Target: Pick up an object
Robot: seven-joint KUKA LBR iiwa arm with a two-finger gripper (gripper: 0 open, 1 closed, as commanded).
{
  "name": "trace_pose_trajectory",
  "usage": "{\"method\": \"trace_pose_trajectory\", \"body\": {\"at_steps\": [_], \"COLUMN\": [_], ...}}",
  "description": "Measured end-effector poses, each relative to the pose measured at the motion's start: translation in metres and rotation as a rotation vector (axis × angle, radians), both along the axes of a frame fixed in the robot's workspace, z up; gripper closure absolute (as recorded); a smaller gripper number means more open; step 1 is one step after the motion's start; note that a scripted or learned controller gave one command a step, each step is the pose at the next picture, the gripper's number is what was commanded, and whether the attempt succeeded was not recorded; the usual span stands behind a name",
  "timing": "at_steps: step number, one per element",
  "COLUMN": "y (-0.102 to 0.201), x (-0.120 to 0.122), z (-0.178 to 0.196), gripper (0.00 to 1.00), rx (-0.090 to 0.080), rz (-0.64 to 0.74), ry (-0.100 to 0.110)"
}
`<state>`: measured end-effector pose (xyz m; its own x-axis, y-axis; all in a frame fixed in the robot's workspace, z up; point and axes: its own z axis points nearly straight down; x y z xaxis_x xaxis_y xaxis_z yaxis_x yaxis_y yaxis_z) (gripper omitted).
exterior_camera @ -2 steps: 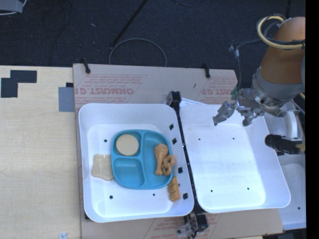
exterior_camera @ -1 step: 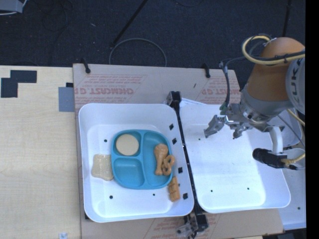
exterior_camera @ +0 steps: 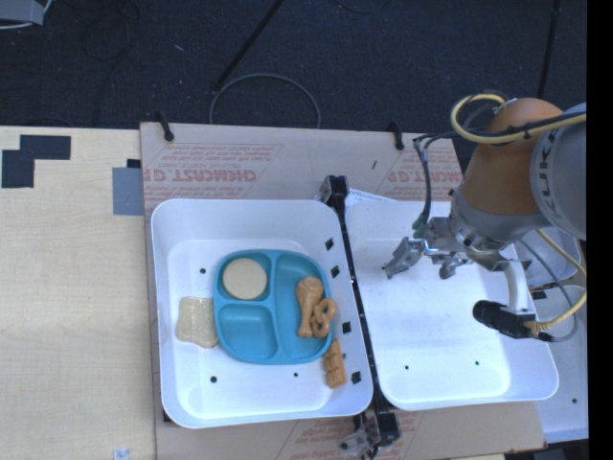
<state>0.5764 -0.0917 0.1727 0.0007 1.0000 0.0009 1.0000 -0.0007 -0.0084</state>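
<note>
Arm: the gripper [exterior_camera: 421, 257] hangs over the right bin [exterior_camera: 460, 381], near that bin's upper left part, just right of the divider [exterior_camera: 350, 286] between the two bins.
Jaws: two dark fingers splay apart over bare white floor; they look open, and nothing lies between them.
Left bin [exterior_camera: 177, 228]: holds every candidate object, well apart from the gripper.
Tray [exterior_camera: 251, 338]: blue, three compartments, flat near the bin's middle.
Disc [exterior_camera: 244, 278]: pale and round, lying in the tray's upper left compartment.
Pretzel [exterior_camera: 314, 307]: tan and twisted, lying in the tray's right compartment.
Brown piece [exterior_camera: 333, 364]: small, outside the tray at its lower right corner, close to the divider-side wall.
Slab [exterior_camera: 197, 322]: pale and bread-like, on the bin floor, touching the tray's left edge.
Step in hand: approach; no grasp has begun.
Good target: probably the slab, since it lies free on the floor with open room on its left and above and below.
Poorer target: the brown piece, as the wall beside it likely blocks one finger.
Advice: cross the divider with height to spare, centre the open jaws over the object, turn the wrist so the fingers span its narrow width, then descend straight.
Risk: a finger may land on the tray rim and tip or drag it.
</note>
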Motion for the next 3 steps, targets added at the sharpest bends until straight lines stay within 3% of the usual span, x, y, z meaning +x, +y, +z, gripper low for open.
{"method": "trace_pose_trajectory", "body": {"at_steps": [1, 2, 3], "y": [0.009, 0.007, 0.005], "x": [-0.006, -0.006, 0.000], "z": [-0.057, -0.044, -0.001], "gripper": [0.00, 1.00, 1.00], "rx": [0.001, 0.000, -0.001], "rz": [-0.002, -0.009, -0.004], "ry": [0.000, -0.001, -0.010]}}
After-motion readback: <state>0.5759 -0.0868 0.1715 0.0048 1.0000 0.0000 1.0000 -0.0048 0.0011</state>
